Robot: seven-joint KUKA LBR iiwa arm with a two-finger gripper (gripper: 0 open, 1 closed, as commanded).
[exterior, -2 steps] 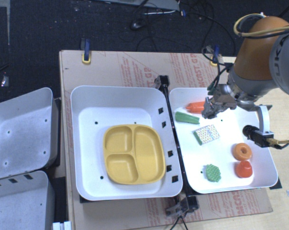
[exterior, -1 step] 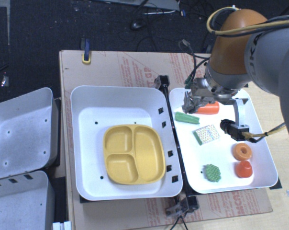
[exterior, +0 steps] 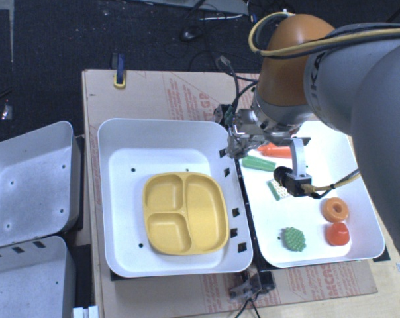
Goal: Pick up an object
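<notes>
Grey arm's hand (exterior: pixel 238 140) hangs at the inner rim of the right white bin (exterior: pixel 322 249), beside a flat green plastic strip (exterior: pixel 256 163); how far open, I cannot tell

Matt yellow plastic plate (exterior: pixel 185 212), smooth white plastic bins (exterior: pixel 120 177) w/ slight sheen, knobbly green lump (exterior: pixel 293 238), matt cardboard sheet (exterior: pixel 160 91)

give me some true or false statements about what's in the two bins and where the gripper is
1. The yellow plate lies in the left bin. True.
2. The plate has two compartments. False: it has three.
3. The orange ring lies on the plate. False: it lies in the right bin, next to a red piece.
4. The green knobbly piece lies in the right bin. True.
5. The gripper hangs over the plate. False: it is at the far end of the wall between the bins.
</notes>
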